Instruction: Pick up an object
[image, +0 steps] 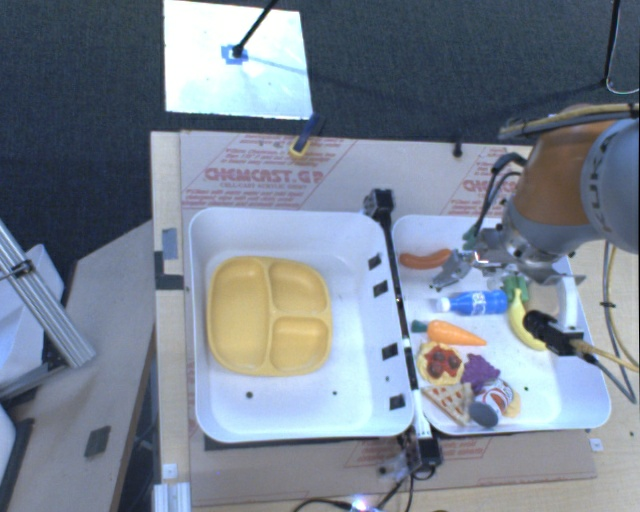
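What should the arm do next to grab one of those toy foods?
Probably lower straight down toward the blue bottle. The gripper hangs above the right bin, between the sausage and that bottle, with nothing seen in its grasp. The bottle lies nearest beneath it.

The tabletop (170, 400) is pale wood, covered in the middle by a cardboard sheet (260, 175) printed with red lettering. Two shallow white bins sit side by side on that sheet, the left bin (300, 225) and the right bin (575, 405) touching along a black divider strip (395, 310). A small yellow-and-blue item (303, 140) lies at the sheet's far edge.
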